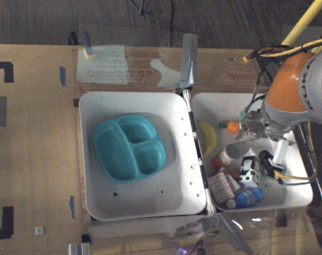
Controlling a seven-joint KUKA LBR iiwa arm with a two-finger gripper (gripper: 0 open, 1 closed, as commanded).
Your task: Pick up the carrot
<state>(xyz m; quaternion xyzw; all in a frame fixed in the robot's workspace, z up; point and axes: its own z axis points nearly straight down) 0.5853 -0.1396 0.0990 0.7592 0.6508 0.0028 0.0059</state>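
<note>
The carrot (232,126) is a small orange piece with a green top. It lies in the right bin (296,195) near the back, just right of a yellow banana (207,136). My gripper (245,130) hangs over the right bin below the arm's orange band (287,86). It sits right beside the carrot's right end, low over the bin. Whether the carrot is between the jaws cannot be seen from here.
Around the gripper the right bin holds a white cup (230,152), a red-and-white packet (223,186), a blue bottle (247,197) and a black-and-white toy (248,171). A teal divided plate (129,147) lies in the left bin (97,195). Cables trail at the right.
</note>
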